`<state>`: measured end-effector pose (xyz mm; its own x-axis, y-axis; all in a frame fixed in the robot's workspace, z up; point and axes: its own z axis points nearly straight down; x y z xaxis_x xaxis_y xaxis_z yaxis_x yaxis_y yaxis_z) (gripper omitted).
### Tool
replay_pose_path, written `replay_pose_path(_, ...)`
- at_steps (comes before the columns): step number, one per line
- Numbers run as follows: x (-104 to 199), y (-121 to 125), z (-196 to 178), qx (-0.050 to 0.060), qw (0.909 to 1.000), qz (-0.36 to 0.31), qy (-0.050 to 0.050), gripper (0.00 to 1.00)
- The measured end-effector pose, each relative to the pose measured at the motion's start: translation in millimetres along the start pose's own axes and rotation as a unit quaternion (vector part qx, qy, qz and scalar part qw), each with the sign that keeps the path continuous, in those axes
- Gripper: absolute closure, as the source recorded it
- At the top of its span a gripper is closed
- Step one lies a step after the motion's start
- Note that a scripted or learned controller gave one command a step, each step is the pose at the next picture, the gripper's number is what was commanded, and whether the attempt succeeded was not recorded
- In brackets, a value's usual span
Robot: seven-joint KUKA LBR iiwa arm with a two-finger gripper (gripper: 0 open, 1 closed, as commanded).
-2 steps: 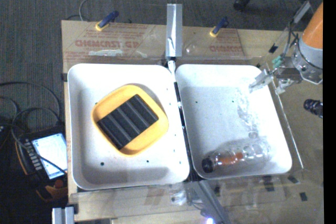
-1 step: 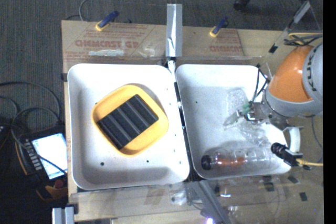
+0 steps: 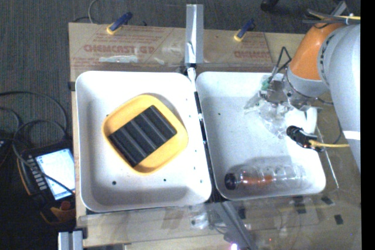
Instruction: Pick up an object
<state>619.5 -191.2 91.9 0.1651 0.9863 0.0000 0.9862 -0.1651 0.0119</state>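
Note:
A yellow pad with a black ribbed top (image 3: 145, 132) lies tilted in the middle of the left bin (image 3: 88, 91). A clear plastic bottle (image 3: 265, 177) with a dark cap at its left end lies on its side along the front wall of the right bin (image 3: 225, 126). My gripper (image 3: 268, 101) hangs low over the back right part of the right bin, well behind the bottle. Something clear and crumpled-looking (image 3: 274, 117) sits just below it, too faint to identify. Nothing visibly hangs from the gripper.
The grey arm with its orange band (image 3: 310, 61) comes in over the right bin's right wall. A black and yellow cable plug (image 3: 300, 136) dangles beside it. A metal bar (image 3: 193, 38) stands behind the divide between the bins. Two blue-yellow clamps (image 3: 119, 23) hold the board at the back.

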Motion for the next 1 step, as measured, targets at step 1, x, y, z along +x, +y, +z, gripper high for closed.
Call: replay_pose_path(1,-18.2,-24.8,-85.6,0.006,1.0,0.001,-0.001,0.0)
